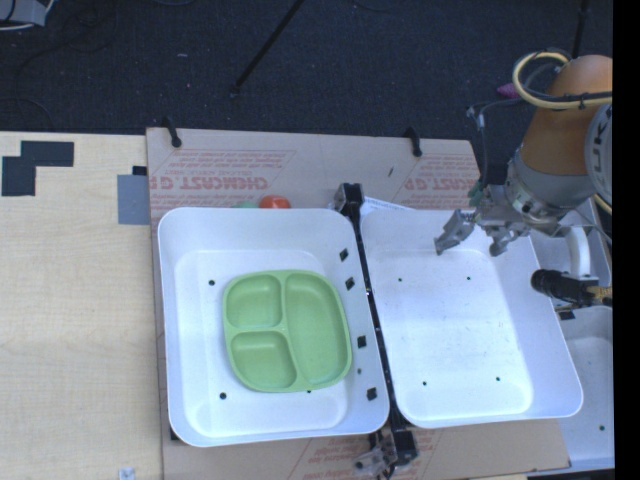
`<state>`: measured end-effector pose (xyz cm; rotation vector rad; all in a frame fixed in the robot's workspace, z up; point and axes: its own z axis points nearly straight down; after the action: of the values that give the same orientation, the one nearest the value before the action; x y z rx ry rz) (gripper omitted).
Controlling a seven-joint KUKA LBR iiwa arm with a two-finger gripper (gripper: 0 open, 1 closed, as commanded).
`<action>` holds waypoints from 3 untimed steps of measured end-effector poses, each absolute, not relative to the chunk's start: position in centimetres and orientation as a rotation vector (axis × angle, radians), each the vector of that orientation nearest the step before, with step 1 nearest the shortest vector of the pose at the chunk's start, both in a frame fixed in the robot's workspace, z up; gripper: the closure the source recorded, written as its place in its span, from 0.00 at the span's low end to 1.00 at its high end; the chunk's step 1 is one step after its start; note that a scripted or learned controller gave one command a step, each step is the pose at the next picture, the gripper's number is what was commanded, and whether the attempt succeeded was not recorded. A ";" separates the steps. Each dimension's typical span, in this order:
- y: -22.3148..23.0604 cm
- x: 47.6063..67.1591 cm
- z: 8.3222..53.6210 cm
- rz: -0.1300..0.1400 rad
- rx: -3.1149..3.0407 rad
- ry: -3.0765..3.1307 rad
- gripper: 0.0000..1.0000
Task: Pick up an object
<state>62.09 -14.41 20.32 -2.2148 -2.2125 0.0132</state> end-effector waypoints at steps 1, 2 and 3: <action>-14.4 62.4 21.0 0.001 -2.221 -2.221 0.00; -14.6 62.3 16.6 0.007 -2.217 -2.218 0.00; -13.8 61.6 11.5 0.006 -2.218 -2.215 0.00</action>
<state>61.58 -13.77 11.46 -2.2184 -2.2145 0.0063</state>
